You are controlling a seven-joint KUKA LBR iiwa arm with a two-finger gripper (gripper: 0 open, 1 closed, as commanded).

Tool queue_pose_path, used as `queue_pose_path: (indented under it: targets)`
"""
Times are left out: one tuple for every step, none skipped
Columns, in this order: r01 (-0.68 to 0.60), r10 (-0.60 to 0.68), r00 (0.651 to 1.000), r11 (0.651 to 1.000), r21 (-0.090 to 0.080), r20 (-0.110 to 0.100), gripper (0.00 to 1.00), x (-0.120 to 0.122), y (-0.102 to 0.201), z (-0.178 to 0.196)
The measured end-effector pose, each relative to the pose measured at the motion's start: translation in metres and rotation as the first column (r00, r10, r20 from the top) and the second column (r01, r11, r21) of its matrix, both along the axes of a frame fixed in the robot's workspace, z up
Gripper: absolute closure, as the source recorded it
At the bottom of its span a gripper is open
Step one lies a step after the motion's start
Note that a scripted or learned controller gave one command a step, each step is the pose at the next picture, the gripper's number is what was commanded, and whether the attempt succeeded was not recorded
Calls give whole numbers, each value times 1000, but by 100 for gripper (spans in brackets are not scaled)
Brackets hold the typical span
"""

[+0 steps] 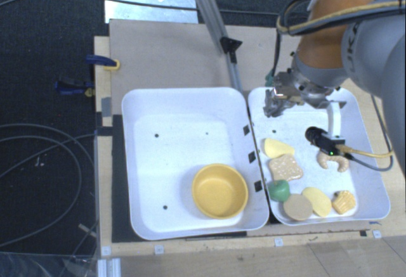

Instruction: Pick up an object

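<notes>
Bench (pixel 171 54), tan board, bearing two white bins side by side. Left bin (pixel 165 117): one yellow bowl (pixel 219 190), upright, near its front right corner. Right bin (pixel 368 142): pale yellow slice (pixel 278 148) and, touching it on the near side, a tan cracker (pixel 285 168); green ball (pixel 278 191) by the dividing wall; round tan disc (pixel 297 207) just beside a yellow oval (pixel 317 201); corn-like piece (pixel 344 201) at front right; curved beige piece (pixel 334 161) toward the right wall. Arm (pixel 342 28), grey with orange band, enters from the right. Gripper (pixel 276 103) hangs over the right bin's far left part, well apart from the items; nothing between its fingers; jaw state cannot be told.
</notes>
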State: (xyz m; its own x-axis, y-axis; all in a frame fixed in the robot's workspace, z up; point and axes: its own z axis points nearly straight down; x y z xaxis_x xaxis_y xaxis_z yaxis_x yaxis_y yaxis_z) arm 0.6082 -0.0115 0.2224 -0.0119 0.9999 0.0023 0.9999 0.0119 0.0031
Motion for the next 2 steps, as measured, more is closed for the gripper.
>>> queue_pose_path:
  targets:
    - [2,-2,1000,1000,-1,-2,100,0,50,-6]
    - [1,-1,1000,1000,0,0,100,-2,102,11]
